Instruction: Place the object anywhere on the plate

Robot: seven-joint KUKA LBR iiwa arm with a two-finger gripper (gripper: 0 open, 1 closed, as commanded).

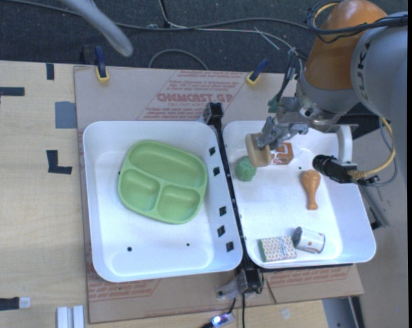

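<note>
Pick-up stage, by judgement: the grey two-finger gripper hangs low in the right white plastic bin, close to the black divider between the 2 bins. A tan block-shaped object sits directly at the fingertips, but whether it is clamped between them or merely lying beneath cannot be told, nor can the finger spacing. A round green ball lies just beside the tan block, toward the divider. Further from the divider lie an orange drumstick-shaped toy, a small patterned flat packet and a grey cylindrical can. The green 3-compartment plastic plate rests across the divider in the left white bin. The next move calls for a confirmed grasp, a clean lift over the divider, then release above the plate.
</note>
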